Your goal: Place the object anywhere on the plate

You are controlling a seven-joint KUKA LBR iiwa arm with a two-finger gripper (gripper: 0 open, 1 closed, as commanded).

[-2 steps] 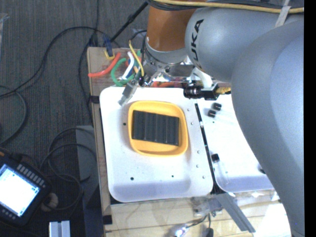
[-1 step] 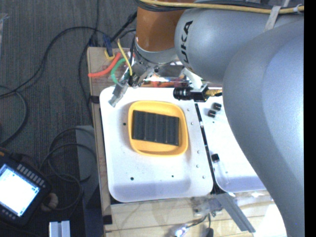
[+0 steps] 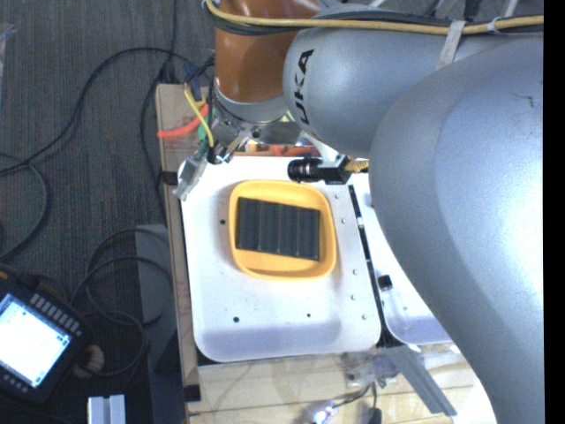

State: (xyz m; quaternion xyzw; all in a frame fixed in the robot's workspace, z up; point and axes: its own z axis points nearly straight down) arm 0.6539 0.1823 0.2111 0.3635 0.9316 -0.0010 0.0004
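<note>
Across the near side of the bench [image 3: 265, 387] we see the left white bin [image 3: 265, 325], a shallow tray with rounded corners and a few small dark holes in its floor. Resting flat inside it, toward the far end, is a yellow plate [image 3: 243, 259], squarish with soft corners. A dark ridged rectangular object [image 3: 278, 228] lies on the plate's middle, its long ribs running away from us, and it sits wholly within the yellow rim. We take this to be the task's thing, and it lies on the plate.

Our arm [image 3: 424, 122] comes in from the right and covers most of the upper and right part of the view, its grey shell hiding nearly all of the right bin [image 3: 415, 325], of which we see just a curved white corner. The orange band [image 3: 252, 51] sits above the wrist, at the far edge of the left bin. Below it the end effector [image 3: 221, 148] hangs over the bin's far left corner, with coloured wires [image 3: 199, 113] bunched beside it. We cannot tell how it is set, since the wrist covers it.

On the floor to the left we see black cables [image 3: 79, 148] looping over dark carpet, and a handheld pendant [image 3: 31, 338] with a lit screen at the lower left.
</note>
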